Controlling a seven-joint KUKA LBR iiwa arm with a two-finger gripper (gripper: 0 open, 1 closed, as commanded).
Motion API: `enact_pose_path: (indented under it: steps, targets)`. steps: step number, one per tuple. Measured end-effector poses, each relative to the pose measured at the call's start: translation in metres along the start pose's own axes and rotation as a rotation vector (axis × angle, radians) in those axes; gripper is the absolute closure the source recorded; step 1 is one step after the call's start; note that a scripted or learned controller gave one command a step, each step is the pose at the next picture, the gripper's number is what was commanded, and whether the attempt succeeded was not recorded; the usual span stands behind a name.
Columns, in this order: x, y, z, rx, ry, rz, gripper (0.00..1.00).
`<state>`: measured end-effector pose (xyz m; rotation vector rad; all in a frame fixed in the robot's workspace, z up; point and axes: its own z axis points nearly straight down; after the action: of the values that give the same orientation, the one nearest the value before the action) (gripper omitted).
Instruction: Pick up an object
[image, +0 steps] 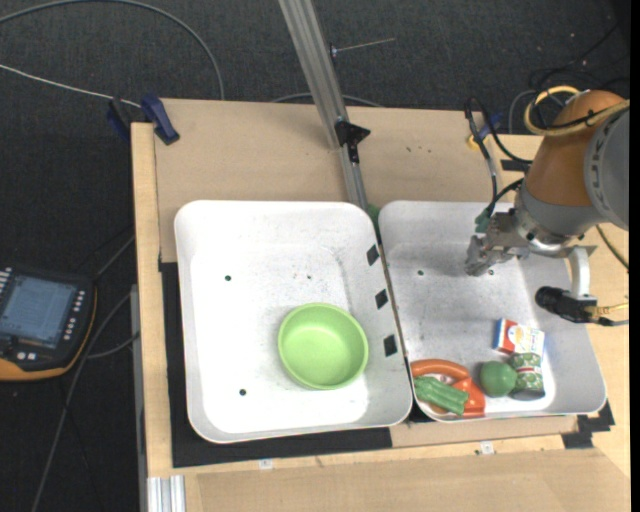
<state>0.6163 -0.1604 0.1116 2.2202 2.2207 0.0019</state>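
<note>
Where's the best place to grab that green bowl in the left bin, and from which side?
Probably the rim of the green bowl, from straight above: it sits upright and open, so one finger of the tool could go inside the wall and one outside. Its rightmost edge looks closest to the arm.

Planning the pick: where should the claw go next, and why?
Probably toward the near edge of the right bin: the claw hangs over bare floor, while the green ball, small carton and orange-and-green toy cluster there.
</note>
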Motion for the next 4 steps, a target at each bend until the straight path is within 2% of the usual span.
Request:
enact_pose_path:
  steps: [1, 3, 4]
  targets:
    - [-0.005, 0.007, -0.061, -0.004, -0.001, 0.000, 1.00]
    - [-0.004, 0.004, -0.158, -0.004, -0.001, 0.000, 1.00]
    - [0.058, 0.013, -0.157, 0.000, 0.001, -0.005, 1.00]
